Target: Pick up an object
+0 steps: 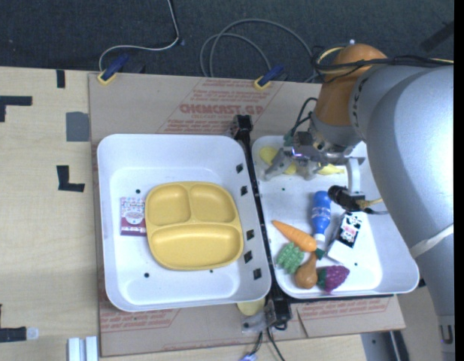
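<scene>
My gripper (301,160) hangs low over the far left part of the right bin (389,273), under the orange wrist band. Just beneath and beside it lies a yellow object (270,155), partly covered by the gripper. Closer to the camera in the same bin lie a blue bottle (320,212), an orange carrot (295,235), a green toy vegetable (289,258), a brown pear-shaped piece (307,272), purple grapes (334,278) and a black-and-white card (350,232). I see nothing lifted off the bin floor.
The left bin (111,171) holds a yellow divided plate (194,226) and a small red-and-white packet (132,215). A black divider (250,201) runs between the bins. The big grey arm body (420,149) covers the right bin's far right side. Cables (239,36) loop behind the bench.
</scene>
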